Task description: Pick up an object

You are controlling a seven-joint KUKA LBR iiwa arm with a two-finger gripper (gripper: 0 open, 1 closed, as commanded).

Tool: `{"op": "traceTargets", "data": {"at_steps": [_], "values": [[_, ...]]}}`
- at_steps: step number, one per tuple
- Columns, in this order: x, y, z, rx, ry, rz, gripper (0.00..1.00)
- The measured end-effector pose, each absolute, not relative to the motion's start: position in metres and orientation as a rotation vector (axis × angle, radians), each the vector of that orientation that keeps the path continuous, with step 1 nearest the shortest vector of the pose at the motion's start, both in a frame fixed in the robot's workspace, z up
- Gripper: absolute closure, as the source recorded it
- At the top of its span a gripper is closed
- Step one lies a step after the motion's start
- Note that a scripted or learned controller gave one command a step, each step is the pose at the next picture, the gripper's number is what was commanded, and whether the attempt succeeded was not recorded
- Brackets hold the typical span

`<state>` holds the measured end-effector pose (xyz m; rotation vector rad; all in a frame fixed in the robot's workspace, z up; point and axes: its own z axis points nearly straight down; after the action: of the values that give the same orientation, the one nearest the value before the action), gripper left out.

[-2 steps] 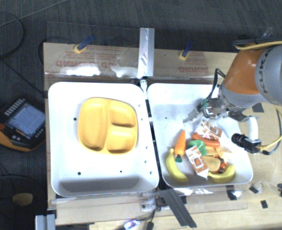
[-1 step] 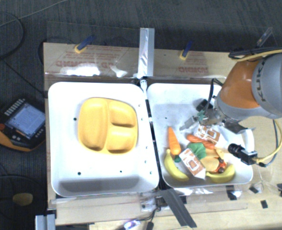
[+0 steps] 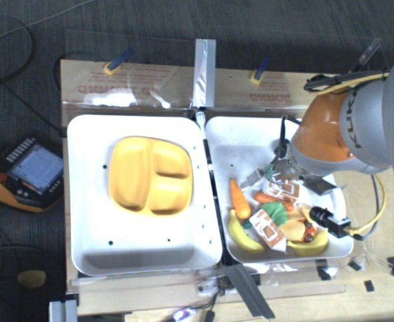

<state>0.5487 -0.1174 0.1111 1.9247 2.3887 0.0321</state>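
Orange-banded and grey, the arm (image 3: 348, 136) reaches in over the right bin (image 3: 232, 139), bent down so its wrist hides the gripper (image 3: 277, 173); how far it is open cannot be told. Part of the lettering "KU" shows on the grey casing. Below the gripper lie a carrot (image 3: 238, 196), a banana (image 3: 242, 237) and what may be small printed cartons (image 3: 267, 228). Left of the right bin, a yellow divided tray (image 3: 150, 174) sits in the other bin (image 3: 90, 247).

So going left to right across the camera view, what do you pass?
Handheld controller → yellow divided tray in the left bin → carrot in the right bin → orange-banded arm.
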Motion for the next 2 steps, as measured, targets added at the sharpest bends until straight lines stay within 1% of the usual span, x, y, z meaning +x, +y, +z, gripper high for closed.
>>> {"op": "traceTargets", "data": {"at_steps": [1, 2], "values": [[0.51, -0.11, 0.111, 1.988, 2.329, 0.058, 0.0], [0.571, -0.104, 0.09, 2.364, 2.051, 0.013, 0.0]]}}
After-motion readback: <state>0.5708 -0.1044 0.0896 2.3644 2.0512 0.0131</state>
